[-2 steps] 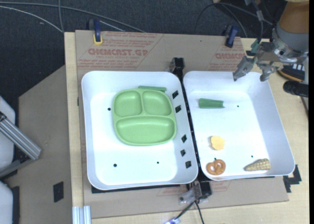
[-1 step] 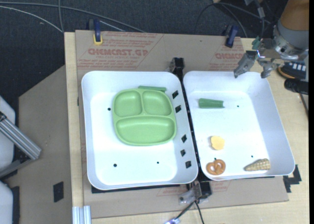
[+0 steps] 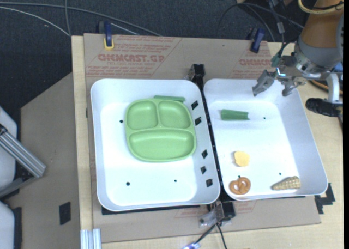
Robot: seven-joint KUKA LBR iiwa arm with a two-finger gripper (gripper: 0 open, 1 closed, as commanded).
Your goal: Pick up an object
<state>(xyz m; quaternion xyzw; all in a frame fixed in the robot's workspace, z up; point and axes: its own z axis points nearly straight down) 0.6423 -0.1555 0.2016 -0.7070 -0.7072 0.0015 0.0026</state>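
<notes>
1. the gripper [image 3: 276, 84] hangs over the far right corner of the right bin [image 3: 305, 133], its two fingers spread apart with nothing between them.
2. the nearest thing is the green piece [image 3: 234, 115], lying flat on the bin floor, near the gripper, to its left and a little toward the camera.
3. its long axis runs left to right across the view, so by my judgement the fingers should close across its short width.
4. the yellow piece [image 3: 241, 158], pretzel [image 3: 240, 185] and cone [image 3: 287, 183] lie well apart from the gripper, at the near end.
</notes>
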